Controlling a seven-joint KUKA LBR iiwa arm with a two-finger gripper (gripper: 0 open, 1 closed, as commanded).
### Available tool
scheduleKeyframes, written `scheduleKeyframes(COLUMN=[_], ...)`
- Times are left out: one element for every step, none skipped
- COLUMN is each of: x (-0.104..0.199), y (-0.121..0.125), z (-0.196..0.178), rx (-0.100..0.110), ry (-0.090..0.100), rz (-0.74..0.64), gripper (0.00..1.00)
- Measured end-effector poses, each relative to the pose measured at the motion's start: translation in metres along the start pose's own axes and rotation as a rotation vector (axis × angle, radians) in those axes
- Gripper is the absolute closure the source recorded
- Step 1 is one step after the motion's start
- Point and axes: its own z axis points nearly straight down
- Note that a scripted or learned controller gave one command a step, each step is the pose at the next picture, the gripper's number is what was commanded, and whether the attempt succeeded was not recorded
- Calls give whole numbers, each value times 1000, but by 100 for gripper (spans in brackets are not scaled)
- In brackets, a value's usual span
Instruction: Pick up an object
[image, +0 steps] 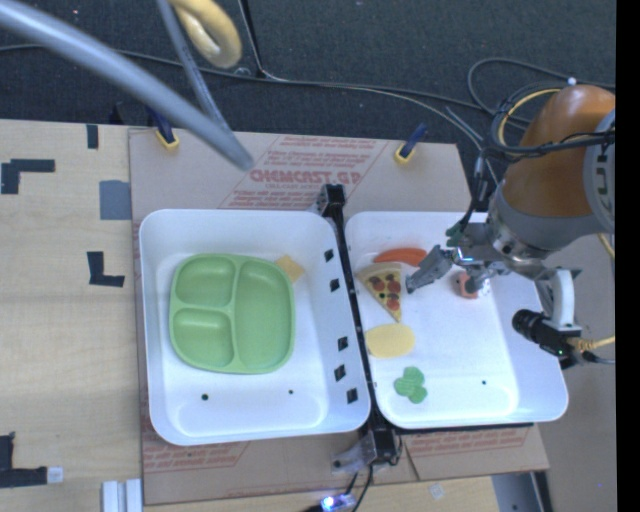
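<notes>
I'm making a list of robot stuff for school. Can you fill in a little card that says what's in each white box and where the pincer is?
left bin: green divided plate, small yellow piece at its upper right corner
right bin: pizza slice, red strip, yellow oval, green broccoli-like toy, small pink-red item
pincer: over right bin, beside pizza slice
holding: nothing seen between its fingers

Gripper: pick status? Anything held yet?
Done: the gripper is low over the right bin. In hand: nothing visibly between its fingers. Left: grasp and lift; the pizza slice, yellow piece, green piece and red piece all lie in the bin.
</notes>
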Motion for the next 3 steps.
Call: scheduleKeyframes(x=[6, 2, -5], y=[-6, -10, -10], z=[47, 92, 141], rx=[4, 5, 5], ry=[0, 0, 0], rz=[1, 2, 2], gripper=[0, 0, 0])
